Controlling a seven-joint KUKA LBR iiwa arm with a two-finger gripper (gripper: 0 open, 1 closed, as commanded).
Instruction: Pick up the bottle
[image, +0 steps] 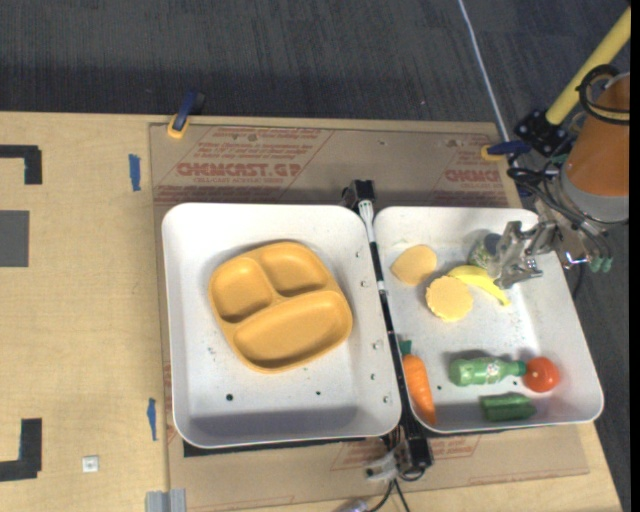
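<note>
Cardboard-covered desk (90, 300); metal hand (515, 255), grip state unclear, hovers well above-right of the green plastic bottle (485, 371) lying flat

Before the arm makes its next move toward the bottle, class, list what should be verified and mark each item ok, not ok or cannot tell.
1. Bottle located: ok. The green bottle lies on its side near the front of the right bin.
2. Gripper over the bottle: not ok. The gripper is at the back of that bin, above the banana.
3. Bottle between the fingers: not ok. It lies apart from them.
4. Room around the bottle: not ok. The tomato sits at its cap end and a green block lies just in front.
5. Fingers open enough: cannot tell.
</note>
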